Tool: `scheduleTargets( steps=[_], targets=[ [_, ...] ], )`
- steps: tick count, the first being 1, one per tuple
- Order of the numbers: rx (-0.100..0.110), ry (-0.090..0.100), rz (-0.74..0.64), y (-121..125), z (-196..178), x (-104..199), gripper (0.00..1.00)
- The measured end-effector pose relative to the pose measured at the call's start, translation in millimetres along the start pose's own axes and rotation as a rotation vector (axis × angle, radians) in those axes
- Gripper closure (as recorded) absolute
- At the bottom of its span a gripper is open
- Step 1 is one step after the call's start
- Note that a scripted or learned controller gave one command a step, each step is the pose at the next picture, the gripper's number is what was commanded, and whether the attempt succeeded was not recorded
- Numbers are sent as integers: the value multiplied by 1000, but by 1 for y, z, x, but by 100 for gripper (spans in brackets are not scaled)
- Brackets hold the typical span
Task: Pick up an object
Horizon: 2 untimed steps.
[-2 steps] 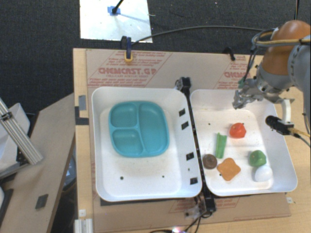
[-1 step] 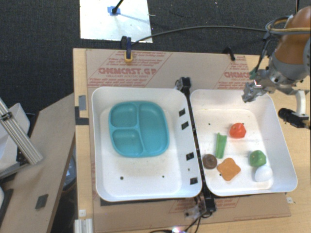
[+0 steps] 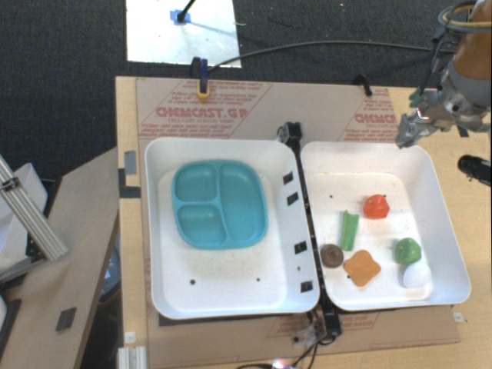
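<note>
The right bin [image 3: 442, 206] holds several small items: a red piece [image 3: 375, 206], a green stick [image 3: 350, 230], a brown round piece [image 3: 331, 255], an orange piece [image 3: 361, 267], a green round piece [image 3: 407, 250] and a white piece [image 3: 416, 275]. My gripper [image 3: 407, 131] hangs over the back right rim of this bin, apart from all of them. It is well behind the red piece, and nothing shows in its grasp.
A teal divided plate [image 3: 219, 204] lies in the left bin [image 3: 161, 283]. A black divider with clips [image 3: 301, 206] runs between the bins. Cables arc over the cardboard [image 3: 231, 106] behind the bins. A metal rail [image 3: 31, 214] sits at far left.
</note>
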<state>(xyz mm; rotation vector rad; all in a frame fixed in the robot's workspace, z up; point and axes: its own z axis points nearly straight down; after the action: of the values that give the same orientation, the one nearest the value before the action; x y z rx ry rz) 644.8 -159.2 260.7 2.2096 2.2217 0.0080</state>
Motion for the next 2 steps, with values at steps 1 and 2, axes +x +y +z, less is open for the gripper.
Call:
scheduleTargets(
  steps=[1, 2],
  targets=[
    [5, 4, -4, 4, -5, 58, 100],
    [7, 3, -4, 7, -4, 104, 100]
  ],
)
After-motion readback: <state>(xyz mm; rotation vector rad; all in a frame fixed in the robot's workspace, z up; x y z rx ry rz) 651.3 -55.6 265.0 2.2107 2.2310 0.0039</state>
